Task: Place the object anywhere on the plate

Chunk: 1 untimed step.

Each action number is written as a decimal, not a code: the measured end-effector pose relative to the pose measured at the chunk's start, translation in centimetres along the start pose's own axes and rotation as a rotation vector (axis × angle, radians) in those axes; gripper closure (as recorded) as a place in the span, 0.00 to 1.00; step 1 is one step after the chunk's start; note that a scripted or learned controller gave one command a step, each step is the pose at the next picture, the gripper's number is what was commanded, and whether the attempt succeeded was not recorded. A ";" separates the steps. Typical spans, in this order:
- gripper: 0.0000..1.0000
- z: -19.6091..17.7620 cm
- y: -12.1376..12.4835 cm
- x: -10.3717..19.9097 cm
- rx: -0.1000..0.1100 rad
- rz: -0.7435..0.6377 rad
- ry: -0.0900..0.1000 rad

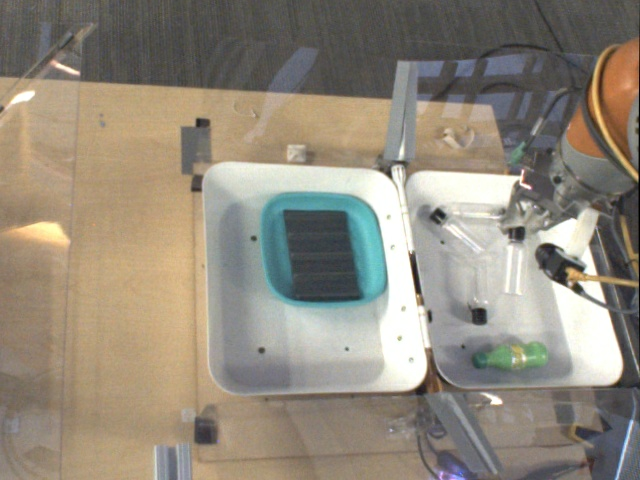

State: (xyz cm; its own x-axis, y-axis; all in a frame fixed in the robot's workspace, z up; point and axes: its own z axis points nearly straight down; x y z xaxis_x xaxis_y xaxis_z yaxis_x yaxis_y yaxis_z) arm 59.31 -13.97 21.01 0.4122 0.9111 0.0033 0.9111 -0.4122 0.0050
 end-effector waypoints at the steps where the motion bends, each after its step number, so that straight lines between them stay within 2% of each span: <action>1: 1.00 2.5 -7.4 3.1 0.002 -0.195 -0.001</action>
State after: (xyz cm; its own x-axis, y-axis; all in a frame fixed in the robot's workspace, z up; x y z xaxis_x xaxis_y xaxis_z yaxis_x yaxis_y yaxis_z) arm 53.83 -8.10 18.45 0.2279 0.9737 0.0011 0.9737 -0.2279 0.0032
